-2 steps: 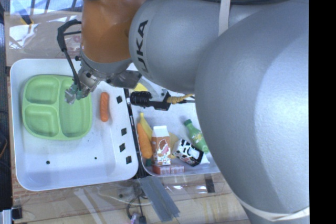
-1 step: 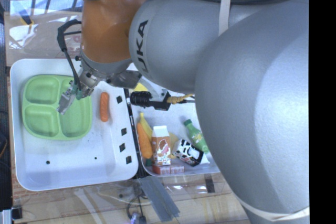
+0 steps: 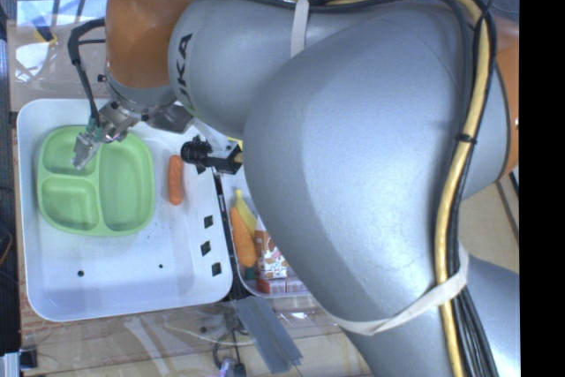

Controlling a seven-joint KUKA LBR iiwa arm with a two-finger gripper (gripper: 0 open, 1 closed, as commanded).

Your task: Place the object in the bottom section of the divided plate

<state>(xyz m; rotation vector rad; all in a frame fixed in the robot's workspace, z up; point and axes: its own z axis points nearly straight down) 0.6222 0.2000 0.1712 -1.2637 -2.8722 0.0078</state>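
A light green divided plate [image 3: 110,190] lies in the left white bin [image 3: 106,282]. It has two small sections on its left side and one large section on its right. My gripper [image 3: 86,149] hangs over the plate's upper part, by the ridge between the upper small section and the large one. An orange sausage-shaped object [image 3: 176,179] lies on the bin floor just right of the plate, apart from the gripper. I see nothing clearly held in the gripper.
The arm's bulky grey body [image 3: 353,146] covers most of the right bin [image 3: 238,274]. Near that bin's left wall lie a yellow-orange item [image 3: 242,234] and a printed packet [image 3: 270,262]. Bare bin floor stretches below the plate.
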